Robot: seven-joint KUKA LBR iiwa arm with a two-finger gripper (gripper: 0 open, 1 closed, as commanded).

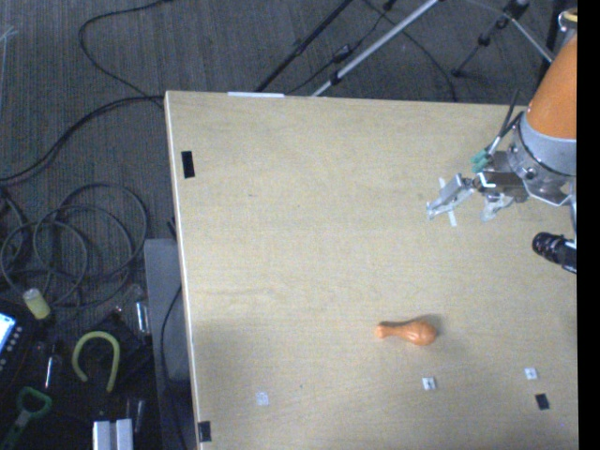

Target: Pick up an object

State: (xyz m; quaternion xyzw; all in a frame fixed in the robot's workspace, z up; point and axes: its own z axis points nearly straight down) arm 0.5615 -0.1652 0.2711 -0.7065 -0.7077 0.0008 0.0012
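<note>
while the gripper (466, 202) hangs open, the orange object (408, 332) lies well apart.

An orange pear-shaped object (409, 332) lies on a pale tan board (309, 214) (small black marks dot it).

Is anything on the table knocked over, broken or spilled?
Nothing looks broken or spilled. The small orange pear-shaped object lies on its side on the tan wooden tabletop, all alone, well below the silver two-finger gripper. Cables sprawl tangled on the grey floor.
</note>
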